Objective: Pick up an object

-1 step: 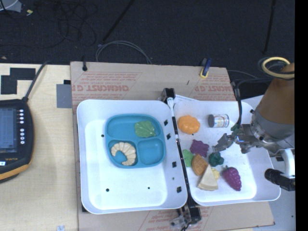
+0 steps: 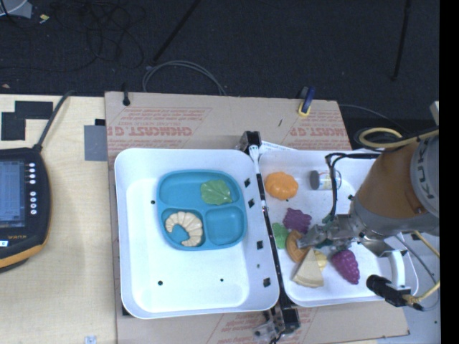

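Camera view: gripper (image 2: 313, 240) is reaching into the right bin (image 2: 301, 296), hovering low among toy food, near a cheese wedge (image 2: 310, 271), purple grapes (image 2: 346, 264) and an orange fruit (image 2: 281, 185); its grip state is unclear here.

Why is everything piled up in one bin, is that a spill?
Nothing looks spilled or broken. The toy foods in the right bin simply lie jumbled: orange, cheese wedge, grapes. The blue tray sits level in the left bin.
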Robot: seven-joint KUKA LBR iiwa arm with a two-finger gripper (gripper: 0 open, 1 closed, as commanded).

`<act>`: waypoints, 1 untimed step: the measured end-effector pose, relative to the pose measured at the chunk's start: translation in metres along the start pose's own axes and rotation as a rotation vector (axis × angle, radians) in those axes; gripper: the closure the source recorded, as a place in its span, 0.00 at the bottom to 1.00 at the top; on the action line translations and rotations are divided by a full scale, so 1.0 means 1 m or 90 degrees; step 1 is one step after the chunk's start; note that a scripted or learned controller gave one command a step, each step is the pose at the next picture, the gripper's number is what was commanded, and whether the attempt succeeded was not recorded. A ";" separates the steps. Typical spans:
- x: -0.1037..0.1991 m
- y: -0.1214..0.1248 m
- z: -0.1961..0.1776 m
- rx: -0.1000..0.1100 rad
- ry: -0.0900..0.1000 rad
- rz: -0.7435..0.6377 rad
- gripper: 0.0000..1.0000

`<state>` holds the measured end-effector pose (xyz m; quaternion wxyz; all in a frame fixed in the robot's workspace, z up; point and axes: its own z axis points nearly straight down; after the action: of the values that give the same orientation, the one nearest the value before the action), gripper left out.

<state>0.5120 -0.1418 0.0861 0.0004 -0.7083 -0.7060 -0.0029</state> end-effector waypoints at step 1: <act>0.049 0.083 -0.005 -0.004 -0.005 -0.005 0.00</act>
<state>0.5949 -0.0928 0.0914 -0.0047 -0.7053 -0.7089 -0.0025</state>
